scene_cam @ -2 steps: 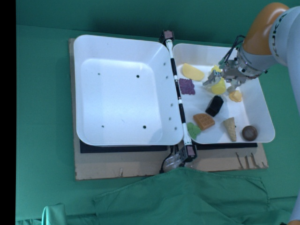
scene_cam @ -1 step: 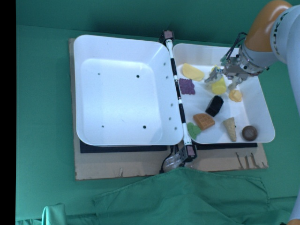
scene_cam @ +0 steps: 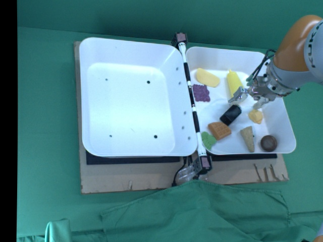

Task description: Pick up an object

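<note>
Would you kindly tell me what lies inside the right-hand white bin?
The right bin holds toy foods: purple grapes, corn, a black piece, a waffle, a brown ball. The gripper covers some floor.

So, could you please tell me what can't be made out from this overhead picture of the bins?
- Gripper: too small and blurred to tell whether it grips anything.
- Right bin: part of its floor and far-right rim are hidden under the arm.
- Yellow piece: lies just below the gripper; contact cannot be judged from this slant.
- Dark items at the bench's front edge: partly covered by the green cloth, unidentifiable.
</note>
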Robot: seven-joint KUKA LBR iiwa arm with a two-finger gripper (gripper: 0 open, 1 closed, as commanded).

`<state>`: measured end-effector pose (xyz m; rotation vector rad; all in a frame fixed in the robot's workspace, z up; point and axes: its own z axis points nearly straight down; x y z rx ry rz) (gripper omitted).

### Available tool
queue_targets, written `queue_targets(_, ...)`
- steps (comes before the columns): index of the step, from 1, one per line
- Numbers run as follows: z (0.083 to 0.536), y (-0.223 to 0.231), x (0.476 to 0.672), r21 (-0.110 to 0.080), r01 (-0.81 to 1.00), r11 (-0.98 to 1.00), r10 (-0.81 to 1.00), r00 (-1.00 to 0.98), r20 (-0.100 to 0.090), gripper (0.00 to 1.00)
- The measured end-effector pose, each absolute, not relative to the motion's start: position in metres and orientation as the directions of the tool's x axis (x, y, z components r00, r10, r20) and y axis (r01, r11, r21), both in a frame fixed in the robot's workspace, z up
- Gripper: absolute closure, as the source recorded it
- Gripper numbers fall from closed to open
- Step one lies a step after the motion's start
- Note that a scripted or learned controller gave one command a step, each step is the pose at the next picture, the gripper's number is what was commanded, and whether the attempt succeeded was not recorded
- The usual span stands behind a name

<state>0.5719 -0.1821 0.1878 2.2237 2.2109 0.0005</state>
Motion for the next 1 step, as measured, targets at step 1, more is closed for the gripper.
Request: queue_targets(1,0.2335,-0.1787,0.5903,0.010,1.000,-0.002,1.000,0.002,-0.004,0.00)
